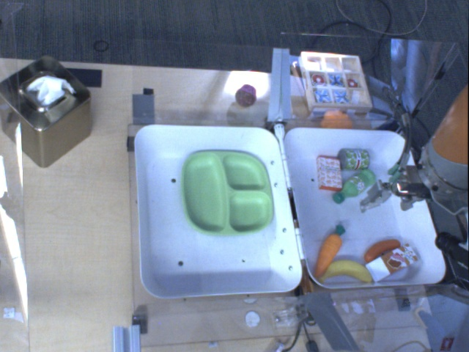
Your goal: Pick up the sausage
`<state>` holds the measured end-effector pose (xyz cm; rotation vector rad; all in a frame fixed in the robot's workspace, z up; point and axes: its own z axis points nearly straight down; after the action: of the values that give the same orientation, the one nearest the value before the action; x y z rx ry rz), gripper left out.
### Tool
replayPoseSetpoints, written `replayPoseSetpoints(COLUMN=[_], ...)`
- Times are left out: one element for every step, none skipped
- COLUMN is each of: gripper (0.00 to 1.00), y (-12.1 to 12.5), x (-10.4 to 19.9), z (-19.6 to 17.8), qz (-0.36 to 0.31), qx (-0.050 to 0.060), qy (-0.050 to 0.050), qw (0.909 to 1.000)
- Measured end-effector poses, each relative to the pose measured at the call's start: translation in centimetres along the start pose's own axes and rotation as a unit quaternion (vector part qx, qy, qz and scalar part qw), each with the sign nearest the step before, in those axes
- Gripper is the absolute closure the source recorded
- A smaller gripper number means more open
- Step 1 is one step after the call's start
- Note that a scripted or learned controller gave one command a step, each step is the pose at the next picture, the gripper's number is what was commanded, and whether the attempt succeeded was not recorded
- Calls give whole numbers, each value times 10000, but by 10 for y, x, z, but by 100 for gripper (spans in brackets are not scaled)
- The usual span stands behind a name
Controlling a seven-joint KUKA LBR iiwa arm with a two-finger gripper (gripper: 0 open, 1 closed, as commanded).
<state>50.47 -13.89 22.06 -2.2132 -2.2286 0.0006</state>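
- We judge the step in hand to be the approach: the end effector (382,194) hangs over the right bin (304,196), near the middle of its right half, and the sausage (382,249) is not yet grasped.
- We see the fingers (372,199) spread apart, pointing toward the bin's left side, with nothing between them.
- The sausage lies near the bin's front right corner, touching or just beside a small white packet (393,261) on its front side, with a banana (347,270) just to its left along the front edge.
- It looks short, rounded and reddish orange, lying roughly along the front edge with its right end a little higher.
- A carrot (329,251) lies slanted near the front left corner, well clear of the sausage.
- We judge the next move calls for travel toward the front edge, then a descent with the fingers straddling the sausage across its short width.
- We expect the packet and banana to crowd the fingers, so the packet may get nudged or caught instead.
- The left bin (161,218) carries a green tray (225,191), which plays no part here.
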Motion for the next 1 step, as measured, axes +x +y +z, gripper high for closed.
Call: replayPoseSetpoints(gripper=[0], y=[-6], x=[-50], z=[90], qz=[-315], qx=[4], qy=[5], qw=[9995])
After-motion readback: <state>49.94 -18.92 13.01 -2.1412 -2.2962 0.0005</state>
